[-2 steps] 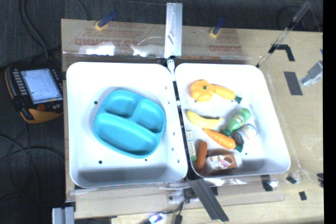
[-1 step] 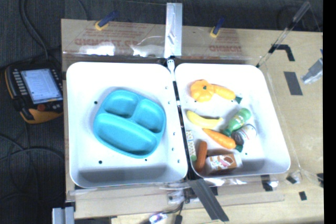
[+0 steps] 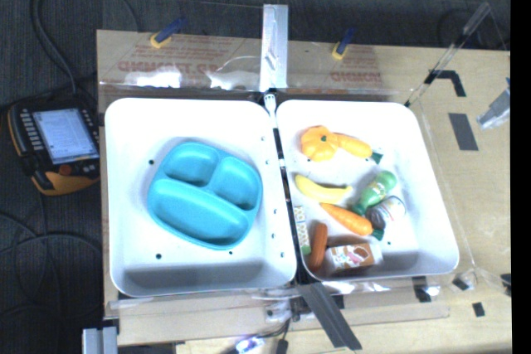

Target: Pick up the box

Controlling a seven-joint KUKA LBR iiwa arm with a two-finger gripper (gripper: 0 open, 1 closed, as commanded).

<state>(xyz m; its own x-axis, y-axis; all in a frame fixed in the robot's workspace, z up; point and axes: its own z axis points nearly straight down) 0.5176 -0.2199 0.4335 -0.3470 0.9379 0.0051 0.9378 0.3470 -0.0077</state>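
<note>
Not yet begun: box (image 3: 349,254) lying flat in right bin (image 3: 431,178), at its near edge beside carrot (image 3: 345,219). Untouched, nothing lifted. Tool's state impossible to tell. Reach, grasp and lift all remaining.

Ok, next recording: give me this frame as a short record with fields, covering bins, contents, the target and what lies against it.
left bin: holds a blue divided tray
right bin: holds the toy food and the box
target: box, lying flat near the front wall of the right bin
next to box: carrot just behind it, brown sausage-like piece at its left end
other items: yellow squash, banana, green bottle, silver can
box access: crowded; neighbours close on two sides
</note>
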